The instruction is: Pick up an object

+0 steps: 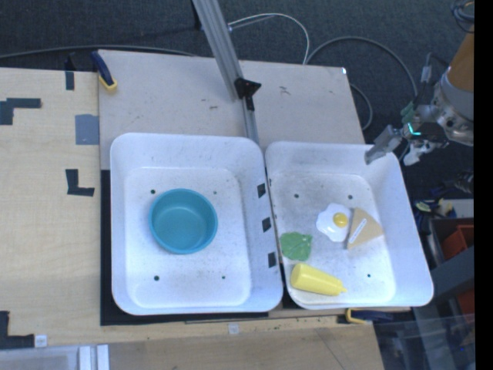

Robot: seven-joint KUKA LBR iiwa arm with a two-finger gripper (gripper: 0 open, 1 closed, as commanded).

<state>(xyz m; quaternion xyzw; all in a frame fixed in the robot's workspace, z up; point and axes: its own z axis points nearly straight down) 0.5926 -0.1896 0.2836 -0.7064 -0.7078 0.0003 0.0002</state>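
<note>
The gripper (391,145) hangs at the far right corner of the right bin (410,230), just over its rim, with the arm (462,91) reaching in from the right. Whether its fingers are apart or together I cannot tell — they show as small grey and white shapes against the rim, and nothing is visibly between them.

The likely targets lie grouped in the near half of the right bin, well apart from the gripper. A toy fried egg (335,222) sits touching a tan wedge (363,228) on its right — perhaps a cheese or bread slice. Nearer and to the left lies a green leafy piece (296,246), and just beside it, nearer still, a yellow cone-like piece (315,280) lies on its side close to the near wall.

The left bin (123,206) holds only a blue bowl (182,220), upright near its middle.

By my reading the pick has not begun: the gripper stands off at the corner, probably so the camera sees the bin floor unobstructed. The egg and wedge touching could spoil a clean grasp — the yellow piece looks easier, though the wall crowds it.
</note>
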